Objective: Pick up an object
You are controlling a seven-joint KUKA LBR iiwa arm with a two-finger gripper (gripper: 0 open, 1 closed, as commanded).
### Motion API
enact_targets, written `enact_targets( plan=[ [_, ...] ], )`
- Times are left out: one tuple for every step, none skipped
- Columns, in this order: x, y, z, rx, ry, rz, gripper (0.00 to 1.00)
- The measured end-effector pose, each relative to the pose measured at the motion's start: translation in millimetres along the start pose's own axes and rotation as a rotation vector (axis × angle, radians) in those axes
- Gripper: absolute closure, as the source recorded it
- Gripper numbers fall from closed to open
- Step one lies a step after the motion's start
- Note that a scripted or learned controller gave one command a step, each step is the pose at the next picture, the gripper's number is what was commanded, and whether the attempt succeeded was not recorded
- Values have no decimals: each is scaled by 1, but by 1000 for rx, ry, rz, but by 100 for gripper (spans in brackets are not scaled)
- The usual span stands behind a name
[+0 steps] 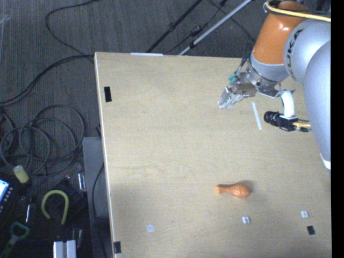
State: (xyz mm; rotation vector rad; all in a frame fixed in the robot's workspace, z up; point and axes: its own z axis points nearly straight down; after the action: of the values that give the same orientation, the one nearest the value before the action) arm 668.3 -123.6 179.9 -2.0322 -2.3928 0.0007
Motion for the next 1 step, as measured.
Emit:
enact_targets(
  plan=[
    [0,0,0,0,-1,0,0]
  ],
)
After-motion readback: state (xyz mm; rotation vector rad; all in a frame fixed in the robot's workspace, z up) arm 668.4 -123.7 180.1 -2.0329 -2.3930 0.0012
